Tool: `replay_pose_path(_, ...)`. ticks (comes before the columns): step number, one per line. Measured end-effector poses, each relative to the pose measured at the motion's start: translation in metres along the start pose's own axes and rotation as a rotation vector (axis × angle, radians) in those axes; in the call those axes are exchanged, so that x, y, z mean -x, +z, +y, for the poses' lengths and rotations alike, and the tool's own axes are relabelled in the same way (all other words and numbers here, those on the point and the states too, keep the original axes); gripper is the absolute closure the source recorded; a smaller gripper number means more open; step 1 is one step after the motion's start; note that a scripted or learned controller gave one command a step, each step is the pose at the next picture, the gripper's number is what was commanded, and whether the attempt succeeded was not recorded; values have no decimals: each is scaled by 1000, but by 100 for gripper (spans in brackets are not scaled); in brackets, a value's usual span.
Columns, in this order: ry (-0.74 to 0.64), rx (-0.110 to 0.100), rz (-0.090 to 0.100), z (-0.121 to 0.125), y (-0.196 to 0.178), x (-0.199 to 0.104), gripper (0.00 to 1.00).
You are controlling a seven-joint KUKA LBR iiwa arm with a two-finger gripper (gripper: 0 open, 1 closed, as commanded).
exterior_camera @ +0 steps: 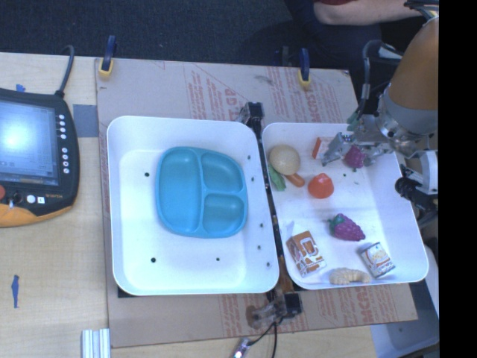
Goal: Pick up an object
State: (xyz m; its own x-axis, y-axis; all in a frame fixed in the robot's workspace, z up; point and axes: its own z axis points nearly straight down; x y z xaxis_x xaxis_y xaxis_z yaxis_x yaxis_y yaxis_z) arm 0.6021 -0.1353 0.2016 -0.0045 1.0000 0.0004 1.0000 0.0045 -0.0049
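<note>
Blue divided plate point(201, 192) in left white bin point(127, 200), right white bin point(406, 222) with tomato point(321, 186), purple grapes point(346, 227), onion point(284, 158), two small cartons, gripper point(352, 151) over purple item point(355, 157).

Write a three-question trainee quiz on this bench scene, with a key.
1. True or false: the blue plastic divided plate lies in the left white bin.
2. Which lies nearer the claw: (a) the round red toy tomato or (b) the pale toy corn cob?
3. Fill in: the purple toy grape bunch lies in the ___ bin.

Key: 1 true; 2 a; 3 right.
</note>
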Motion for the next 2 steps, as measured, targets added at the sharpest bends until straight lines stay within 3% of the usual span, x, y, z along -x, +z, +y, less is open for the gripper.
replay_pose_path(1,0,-3,0,-7,111,12,0)
replay_pose_path(2,-3,-3,-2,-6,100,13,100)
